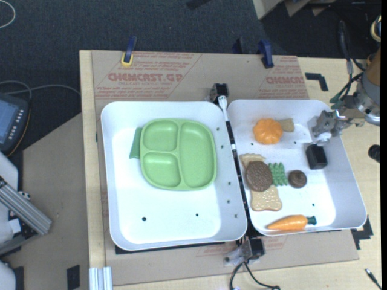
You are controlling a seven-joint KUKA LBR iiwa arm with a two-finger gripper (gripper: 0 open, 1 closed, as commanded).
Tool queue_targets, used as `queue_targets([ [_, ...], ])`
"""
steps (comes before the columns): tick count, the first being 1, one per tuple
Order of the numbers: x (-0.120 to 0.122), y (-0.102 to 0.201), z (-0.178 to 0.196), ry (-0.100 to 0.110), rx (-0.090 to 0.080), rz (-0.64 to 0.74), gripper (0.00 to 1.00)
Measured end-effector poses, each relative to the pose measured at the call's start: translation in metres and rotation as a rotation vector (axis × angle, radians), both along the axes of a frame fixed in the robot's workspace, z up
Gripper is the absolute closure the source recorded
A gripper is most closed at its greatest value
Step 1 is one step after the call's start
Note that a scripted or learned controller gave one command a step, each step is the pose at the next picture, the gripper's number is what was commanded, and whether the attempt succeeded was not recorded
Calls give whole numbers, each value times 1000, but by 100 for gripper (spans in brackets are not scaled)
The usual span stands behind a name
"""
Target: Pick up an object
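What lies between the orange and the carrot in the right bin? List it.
In the camera view, between the orange and the carrot lie a dark round patty on tan toast-like pieces, with a green ridged piece beside it.

A single fixed camera looks down on the bench from above at a slant, its far side toward twelve o'clock. It stands far enough back to take in both shallow white plastic bins: the left bin [121,180] at about nine o'clock, the right bin [338,186] at about three. The brown cardboard-covered bench top [199,71] and dark carpet floor [91,11] frame them. The grey arm's wrist [369,98] enters near two o'clock, seemingly cropped by the edge.
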State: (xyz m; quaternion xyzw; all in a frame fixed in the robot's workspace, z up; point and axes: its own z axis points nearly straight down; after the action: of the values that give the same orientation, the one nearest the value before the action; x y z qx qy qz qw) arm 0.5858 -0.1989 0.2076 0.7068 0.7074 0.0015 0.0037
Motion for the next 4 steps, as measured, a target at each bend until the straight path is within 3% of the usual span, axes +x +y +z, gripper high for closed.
queue_targets([
  [1,1,0,19,2,1,0,100],
  [4,-39,144,32,9,7,5,100],
])
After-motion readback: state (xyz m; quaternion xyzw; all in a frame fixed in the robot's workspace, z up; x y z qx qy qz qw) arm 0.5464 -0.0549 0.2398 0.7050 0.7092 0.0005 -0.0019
